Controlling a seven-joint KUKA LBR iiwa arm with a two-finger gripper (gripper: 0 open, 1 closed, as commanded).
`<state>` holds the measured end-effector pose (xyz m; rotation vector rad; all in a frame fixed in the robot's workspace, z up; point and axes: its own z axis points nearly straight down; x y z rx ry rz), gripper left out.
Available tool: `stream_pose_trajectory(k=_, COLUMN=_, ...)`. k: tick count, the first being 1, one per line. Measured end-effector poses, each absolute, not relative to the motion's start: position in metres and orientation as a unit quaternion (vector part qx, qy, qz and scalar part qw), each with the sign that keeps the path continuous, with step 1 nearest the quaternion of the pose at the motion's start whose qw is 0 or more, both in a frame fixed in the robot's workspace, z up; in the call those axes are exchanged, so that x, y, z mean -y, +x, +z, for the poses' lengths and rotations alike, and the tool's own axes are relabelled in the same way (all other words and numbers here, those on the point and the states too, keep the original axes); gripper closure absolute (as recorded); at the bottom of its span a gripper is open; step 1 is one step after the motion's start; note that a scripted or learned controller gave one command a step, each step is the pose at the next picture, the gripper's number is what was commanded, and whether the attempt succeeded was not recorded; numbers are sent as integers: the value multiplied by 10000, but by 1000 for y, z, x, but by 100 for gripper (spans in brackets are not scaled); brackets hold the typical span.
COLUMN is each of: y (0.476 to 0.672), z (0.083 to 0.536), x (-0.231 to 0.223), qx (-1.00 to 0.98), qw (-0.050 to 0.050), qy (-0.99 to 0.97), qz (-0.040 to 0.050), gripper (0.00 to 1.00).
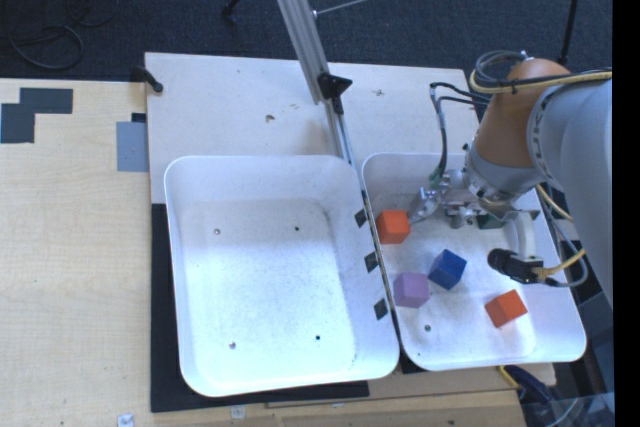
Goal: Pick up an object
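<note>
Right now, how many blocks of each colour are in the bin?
Orange blocks: 2
Blue block: 1
Purple block: 1
Total: 4, all in the right bin

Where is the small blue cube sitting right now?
The small blue cube lies in the right-hand white bin, near its middle, just right of the pale purple cube and below the gripper.

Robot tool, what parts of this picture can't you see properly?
- Tool: too small and cluttered in the camera view to tell how its tips stand.
- Right bin: the arm covers its back right corner.
- Arm: cut off by the right edge.
- Orange cube: contact with the tool is unclear.
</note>
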<state>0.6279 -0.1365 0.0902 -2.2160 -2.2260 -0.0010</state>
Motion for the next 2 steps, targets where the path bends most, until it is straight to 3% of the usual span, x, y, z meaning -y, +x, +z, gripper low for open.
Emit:
stream_pose_trajectory(k=1, y=660, z=88, x=145, qx=7038, qw=254, qy=-7097, qz=159, gripper=0)
stream_pose_trajectory(k=2, y=600, z=114, x=114, qx=7056, qw=-7, qy=-7087, qz=22, gripper=0)
